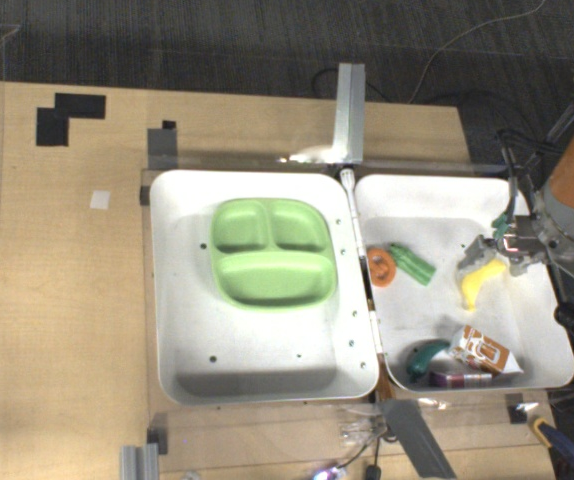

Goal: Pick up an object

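Two white bins sit side by side on a wooden bench. The left bin holds a green plate with three sections. The plate lies flat near the middle of that bin, a bit toward its far edge.

The right bin holds the small things. A green stick-shaped thing lies near the left wall, and an orange round piece touches its left end, right by that wall. A yellow thing lies near the middle of the bin, toward the right wall. Along the near edge sit a dark teal thing, a purple tube and a small brown and white packet, all close together.

The arm comes in over the right wall of the right bin. The gripper is just above the yellow thing, at its far end. One finger points down toward it. It is too small and blurry to tell if the fingers are apart or together, or if they touch the yellow thing.
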